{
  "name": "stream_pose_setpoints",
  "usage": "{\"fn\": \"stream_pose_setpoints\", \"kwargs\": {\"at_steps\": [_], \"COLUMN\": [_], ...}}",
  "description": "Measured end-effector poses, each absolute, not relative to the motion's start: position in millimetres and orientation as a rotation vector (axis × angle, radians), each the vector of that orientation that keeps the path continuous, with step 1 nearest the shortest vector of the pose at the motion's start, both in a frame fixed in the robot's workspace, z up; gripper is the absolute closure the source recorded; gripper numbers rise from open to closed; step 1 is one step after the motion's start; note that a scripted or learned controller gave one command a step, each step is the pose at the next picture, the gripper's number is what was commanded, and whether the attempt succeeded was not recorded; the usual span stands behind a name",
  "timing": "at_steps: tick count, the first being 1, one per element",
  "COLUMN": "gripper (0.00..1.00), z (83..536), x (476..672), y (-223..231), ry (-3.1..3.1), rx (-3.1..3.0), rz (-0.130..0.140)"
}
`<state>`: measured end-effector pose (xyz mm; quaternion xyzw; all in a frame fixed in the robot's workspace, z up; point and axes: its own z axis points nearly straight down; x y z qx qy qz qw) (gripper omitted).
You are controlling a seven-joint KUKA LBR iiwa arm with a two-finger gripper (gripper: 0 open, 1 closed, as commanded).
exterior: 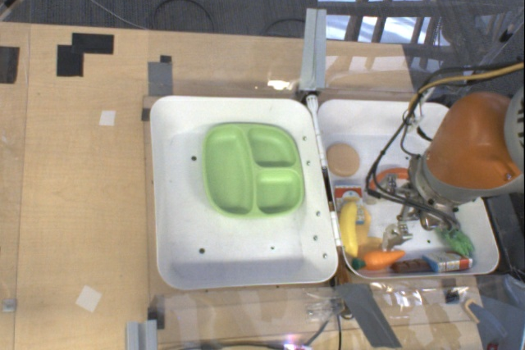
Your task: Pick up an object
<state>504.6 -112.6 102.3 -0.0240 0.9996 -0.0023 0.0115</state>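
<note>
Light wood bench [74,201], right bin [490,252] full of toy food. Pincer [399,235] hangs just over the carrot [382,260] beside the banana [349,227]; can't tell its state. I'd drop straight down, straddle the carrot, avoid the banana.

Green tray [250,170], yellow banana [350,227], orange carrot [382,260]

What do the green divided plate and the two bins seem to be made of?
The green divided plate looks like moulded plastic with a matte finish: even colour, soft rounded compartment edges, little glare. The left bin and right bin look like thin formed white plastic, slightly glossy, with rounded corners and small dark holes; painted metal cannot be ruled out.
</note>
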Motion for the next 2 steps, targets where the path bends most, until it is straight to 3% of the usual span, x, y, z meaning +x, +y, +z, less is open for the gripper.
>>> {"fn": "stream_pose_setpoints", "kwargs": {"at_steps": [1,2], "gripper": [0.00,0.00], "z": [88.8,88.5], "x": [576.3,624.3], "y": [-210.2,-136.6], "ry": [3.127,3.126], "rx": [0.036,-0.092], "rz": [-0.009,0.003]}}
